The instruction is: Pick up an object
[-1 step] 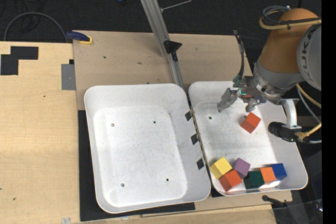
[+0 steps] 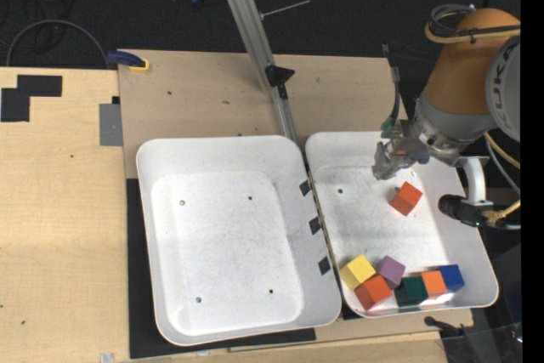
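Camera view, looking down at a slant, shows the right bin [image 2: 476,289] as the place where all the work lies, so everything here is placed against it. An orange block [image 2: 406,198] sits alone on the floor of that bin, toward its far half, tilted on a corner rather than lying square. That tilt and its isolation make it the likeliest thing to pick, since nothing crowds its sides.

Just beyond it, toward the bin's far edge, hangs the tool [image 2: 393,161], a little up and left of the block and apart from it. Nothing sits in its grip, and how far it is parted I cannot tell from this angle. The arm [image 2: 467,81] leans in from the bin's right side, which explains why the tool meets the block from behind.

Along the bin's near wall a cluster is packed together: a yellow block [image 2: 359,269], a purple block [image 2: 391,269], a red block [image 2: 372,292], a green block [image 2: 411,291], another orange block [image 2: 435,281] and a blue block [image 2: 451,276]. Pressed side to side, they would leave little room for a grip.

To the left of the right bin sits the left bin [image 2: 170,157], both resting on the desk [image 2: 195,98].
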Robot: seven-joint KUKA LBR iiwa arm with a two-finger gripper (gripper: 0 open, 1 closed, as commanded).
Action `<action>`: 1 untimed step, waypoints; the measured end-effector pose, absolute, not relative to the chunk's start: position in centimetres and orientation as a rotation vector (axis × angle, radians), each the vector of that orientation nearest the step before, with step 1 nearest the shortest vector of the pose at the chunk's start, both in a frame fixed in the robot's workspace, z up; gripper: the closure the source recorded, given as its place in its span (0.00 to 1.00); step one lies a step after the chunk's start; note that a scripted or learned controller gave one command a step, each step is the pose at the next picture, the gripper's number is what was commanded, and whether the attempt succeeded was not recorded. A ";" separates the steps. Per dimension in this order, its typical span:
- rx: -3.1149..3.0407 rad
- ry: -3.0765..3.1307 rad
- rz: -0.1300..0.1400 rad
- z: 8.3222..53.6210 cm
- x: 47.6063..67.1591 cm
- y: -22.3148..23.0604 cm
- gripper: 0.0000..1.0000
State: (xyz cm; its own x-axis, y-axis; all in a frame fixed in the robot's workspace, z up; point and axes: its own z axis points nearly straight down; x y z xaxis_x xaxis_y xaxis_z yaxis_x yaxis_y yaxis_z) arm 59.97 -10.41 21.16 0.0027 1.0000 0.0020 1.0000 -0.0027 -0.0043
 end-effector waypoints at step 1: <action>-2.225 -2.210 0.003 22.1 59.9 -10.6 1.00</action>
State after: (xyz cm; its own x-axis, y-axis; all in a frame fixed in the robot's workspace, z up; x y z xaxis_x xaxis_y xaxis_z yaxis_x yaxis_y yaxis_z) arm 59.94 -10.61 22.08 0.0067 1.0000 0.0027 1.0000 -0.0067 -0.0053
